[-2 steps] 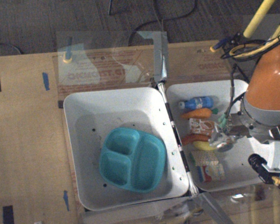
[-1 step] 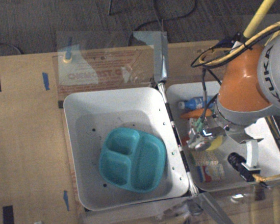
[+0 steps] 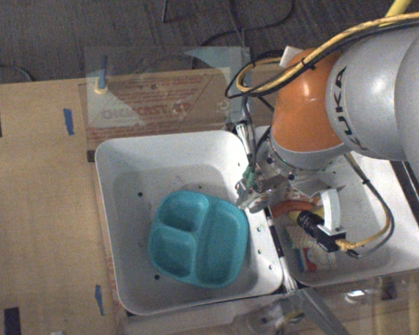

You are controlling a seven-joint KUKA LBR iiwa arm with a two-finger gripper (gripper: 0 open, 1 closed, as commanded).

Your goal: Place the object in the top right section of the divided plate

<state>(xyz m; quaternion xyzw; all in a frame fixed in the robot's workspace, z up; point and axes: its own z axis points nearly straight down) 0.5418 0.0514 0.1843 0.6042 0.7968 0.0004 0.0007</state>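
The teal divided plate (image 3: pixel 198 237) lies in the left bin (image 3: pixel 121 171). The gripper (image 3: pixel 250 194) hangs just beside the plate's right edge, over the bin's wall. Small objects (image 3: pixel 304 227), partly hidden under the arm, lie right of the plate in the other bin (image 3: pixel 401 248).

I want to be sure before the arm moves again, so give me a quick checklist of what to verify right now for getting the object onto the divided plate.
1. Divided plate sits flat in the left bin: ok.
2. Plate sections are free of items: ok.
3. Gripper is over the plate's target section: not ok, it sits at the bin's right wall, beside the plate's edge.
4. Object is seen between the fingers: cannot tell.
5. Items lie in the right bin under the arm, partly hidden: cannot tell which is the object.
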